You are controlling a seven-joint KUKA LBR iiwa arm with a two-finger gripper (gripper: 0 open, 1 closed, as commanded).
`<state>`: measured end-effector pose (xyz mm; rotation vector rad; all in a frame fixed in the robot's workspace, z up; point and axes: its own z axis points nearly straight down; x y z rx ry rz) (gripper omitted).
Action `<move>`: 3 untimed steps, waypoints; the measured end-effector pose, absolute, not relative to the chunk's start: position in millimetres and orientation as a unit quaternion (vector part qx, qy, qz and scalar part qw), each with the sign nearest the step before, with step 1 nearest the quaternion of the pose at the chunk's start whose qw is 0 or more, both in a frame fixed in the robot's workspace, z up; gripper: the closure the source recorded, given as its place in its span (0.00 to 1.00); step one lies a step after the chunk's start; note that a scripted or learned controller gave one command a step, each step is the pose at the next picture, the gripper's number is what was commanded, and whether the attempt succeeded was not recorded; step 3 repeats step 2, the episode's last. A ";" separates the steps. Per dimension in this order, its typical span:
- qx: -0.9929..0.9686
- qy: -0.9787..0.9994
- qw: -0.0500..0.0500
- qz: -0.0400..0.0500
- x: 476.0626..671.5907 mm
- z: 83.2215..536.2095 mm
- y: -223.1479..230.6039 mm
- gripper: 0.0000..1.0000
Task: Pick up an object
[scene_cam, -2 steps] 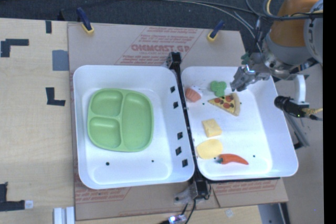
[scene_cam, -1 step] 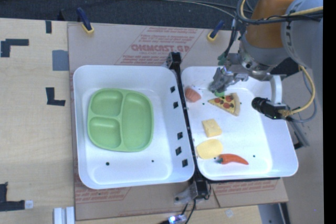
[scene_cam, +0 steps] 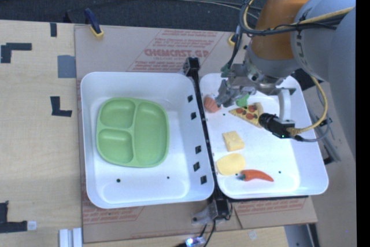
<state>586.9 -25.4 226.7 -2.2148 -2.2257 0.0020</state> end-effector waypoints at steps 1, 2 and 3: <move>-0.705 -0.709 0.001 0.001 578.4 216.1 25.2 1.00; -0.705 -0.709 0.001 0.000 581.1 210.2 75.7 1.00; -0.705 -0.709 0.001 0.000 581.1 210.2 75.7 1.00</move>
